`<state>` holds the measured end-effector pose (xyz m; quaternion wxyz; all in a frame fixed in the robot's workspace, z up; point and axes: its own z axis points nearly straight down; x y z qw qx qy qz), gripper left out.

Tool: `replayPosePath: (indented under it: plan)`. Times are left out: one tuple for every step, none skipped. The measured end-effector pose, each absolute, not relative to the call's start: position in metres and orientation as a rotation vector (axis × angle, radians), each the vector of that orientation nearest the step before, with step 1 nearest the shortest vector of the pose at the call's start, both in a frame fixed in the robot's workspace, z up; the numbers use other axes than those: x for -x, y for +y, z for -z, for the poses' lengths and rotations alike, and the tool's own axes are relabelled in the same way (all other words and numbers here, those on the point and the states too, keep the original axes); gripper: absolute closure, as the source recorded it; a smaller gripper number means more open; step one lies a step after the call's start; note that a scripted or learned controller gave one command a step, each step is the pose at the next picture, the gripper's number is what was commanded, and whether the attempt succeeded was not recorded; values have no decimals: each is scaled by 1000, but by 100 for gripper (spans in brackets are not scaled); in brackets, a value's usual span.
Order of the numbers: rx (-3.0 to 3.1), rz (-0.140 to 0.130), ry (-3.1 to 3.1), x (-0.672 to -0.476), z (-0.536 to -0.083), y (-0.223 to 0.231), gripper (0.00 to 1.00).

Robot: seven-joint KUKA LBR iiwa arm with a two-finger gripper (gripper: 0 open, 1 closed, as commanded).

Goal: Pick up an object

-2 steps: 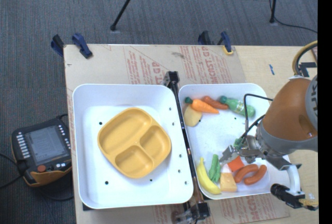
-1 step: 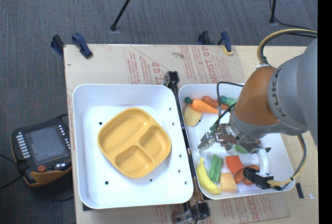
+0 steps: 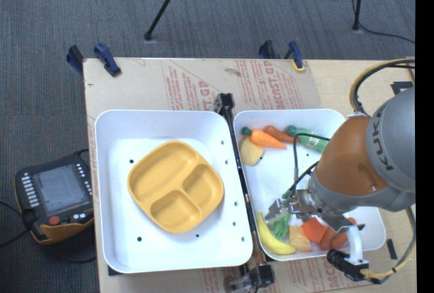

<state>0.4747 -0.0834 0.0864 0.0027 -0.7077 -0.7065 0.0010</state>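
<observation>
Banana point(image 3: 273, 239) sits at the near edge of the right bin point(image 3: 325, 116), curved along the near-left corner, yellow, lying flat. Just right of it is a jumble: something pale yellow-orange, an orange-red piece point(image 3: 319, 232), some green bits point(image 3: 281, 224). All toy food by the look of it.

End effector point(image 3: 290, 207) is down inside the right bin, right over that near pile, metal parts close to the green bits and the far end of the banana. Can't tell how far apart its fingers are; the wrist and the orange band of the arm point(image 3: 356, 163) cover most of it, and what shows is a small grey cluster. Nothing visibly clamped in it, so I'm not calling a grasp.

Progress, my read: at the grab stage, no lift. Every item looks to be resting on the bin floor. Left to do: close on one piece, raise it clear, confirm it comes up.

Far end of the right bin: carrot point(image 3: 267, 140), a second orange-red one beside it, a pale pear-like fruit point(image 3: 251, 152) just near the carrot, a green item point(image 3: 312, 142) partly under the arm.

Left bin point(image 3: 108, 149) has a yellow divided plate point(image 3: 175, 186), three compartments, well apart from the action. Both bins sit on the desk point(image 3: 169, 78).
</observation>
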Motion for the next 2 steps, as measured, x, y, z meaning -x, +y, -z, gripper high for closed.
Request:
replayPosePath:
  plan:
    - [2223,-4,-2209,-475,-95,-83,100]
    - [2217,-2,-2221,-476,-224,-3,100]
